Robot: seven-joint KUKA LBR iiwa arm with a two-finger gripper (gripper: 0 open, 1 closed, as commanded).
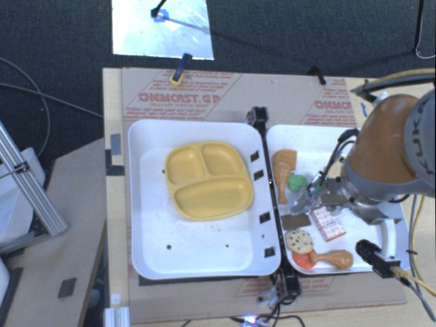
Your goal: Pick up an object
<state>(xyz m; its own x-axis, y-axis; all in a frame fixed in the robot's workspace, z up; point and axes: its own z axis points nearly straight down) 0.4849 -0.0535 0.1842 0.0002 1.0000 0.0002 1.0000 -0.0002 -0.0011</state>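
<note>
The gripper point(308, 195) is down low in the right bin point(381, 136), close to the wall between the two bins. I cannot tell how wide it is or if it has anything.

Things could go wrong here. The toys sit close together, so the gripper might bump one away or grab two. The wall is close too, and it could hit that.

Just beside the gripper is a small green lump point(298, 181). A smooth orange cone shape point(283, 165) lies farther back. Nearer are a little red and white box point(328, 224), a round cookie point(298, 240) with dark dots, and a shiny brown drumstick point(332, 258).

In the left bin point(153, 251) rests a smooth yellow tray point(206, 180) with three parts.
</note>
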